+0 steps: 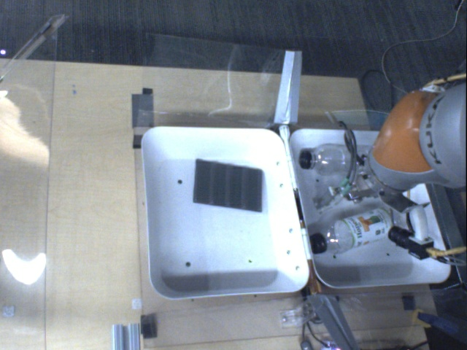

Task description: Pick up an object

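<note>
Jaws not discernible; gripper low in right bin, grip state cannot be told. Two clear bottles in that bin: far bottle just left of gripper, near bottle lying on its side below it. Dark ribbed pad flat in left bin.

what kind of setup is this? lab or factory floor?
Likely a lab test cell for robot picking: two white bins side by side on a wooden bench, clear plastic bottles as test items, and dark carpet rather than factory flooring.
</note>
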{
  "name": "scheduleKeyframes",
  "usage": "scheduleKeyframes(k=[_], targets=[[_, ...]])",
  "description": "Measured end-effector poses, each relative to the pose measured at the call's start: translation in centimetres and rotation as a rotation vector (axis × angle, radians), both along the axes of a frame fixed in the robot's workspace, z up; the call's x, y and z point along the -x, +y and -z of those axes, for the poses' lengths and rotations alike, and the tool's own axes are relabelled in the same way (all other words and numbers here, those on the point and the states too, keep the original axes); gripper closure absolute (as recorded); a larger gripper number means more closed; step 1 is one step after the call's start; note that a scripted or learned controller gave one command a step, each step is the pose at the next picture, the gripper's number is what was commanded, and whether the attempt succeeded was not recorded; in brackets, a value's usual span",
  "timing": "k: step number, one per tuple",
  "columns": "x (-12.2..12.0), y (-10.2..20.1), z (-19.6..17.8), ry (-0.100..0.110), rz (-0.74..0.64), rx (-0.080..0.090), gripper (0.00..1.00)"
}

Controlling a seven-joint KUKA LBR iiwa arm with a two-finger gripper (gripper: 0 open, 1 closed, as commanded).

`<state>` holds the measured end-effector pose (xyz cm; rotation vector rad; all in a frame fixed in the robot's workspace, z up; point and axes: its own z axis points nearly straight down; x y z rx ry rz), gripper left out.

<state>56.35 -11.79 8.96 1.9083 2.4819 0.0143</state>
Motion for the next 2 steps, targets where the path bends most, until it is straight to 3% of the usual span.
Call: scheduleKeyframes(k=[1,2], targets=[[-7.3,0.0,0.5,0.098,0.042,-0.01,0.0],[1.6,-1.8,0.0,0.002,0.083,0.002,0.0]])
